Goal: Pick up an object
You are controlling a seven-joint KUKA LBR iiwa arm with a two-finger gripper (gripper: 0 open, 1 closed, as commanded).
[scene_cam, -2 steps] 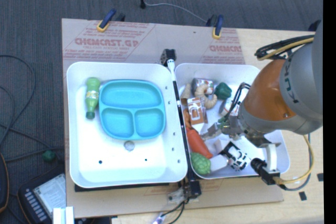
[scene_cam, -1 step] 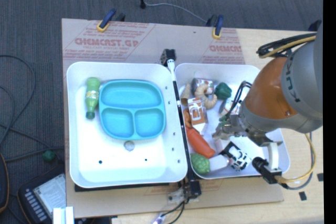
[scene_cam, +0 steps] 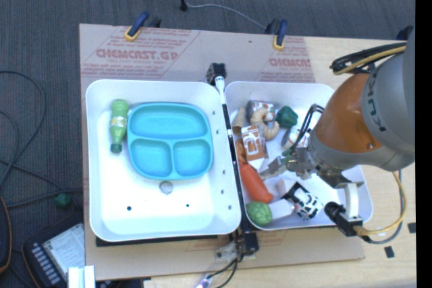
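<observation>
the gripper (scene_cam: 287, 164) hangs low over the middle of the right bin (scene_cam: 316, 87), and whether its fingers are spread or pressed together cannot be told. just beside it toward the bin's left wall lie an orange carrot (scene_cam: 256, 184) and a green round toy (scene_cam: 259, 213) at the near left corner, with a small brown packet (scene_cam: 252, 143) further back. in the left bin (scene_cam: 108, 212) a blue 3-compartment tray (scene_cam: 169, 140) sits centrally, a green bottle (scene_cam: 119, 125) along its left side.

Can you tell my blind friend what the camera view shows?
A grey and orange robot arm reaches into the right bin, crowded with toys including a carrot. The left bin holds a blue tray and green bottle.
</observation>
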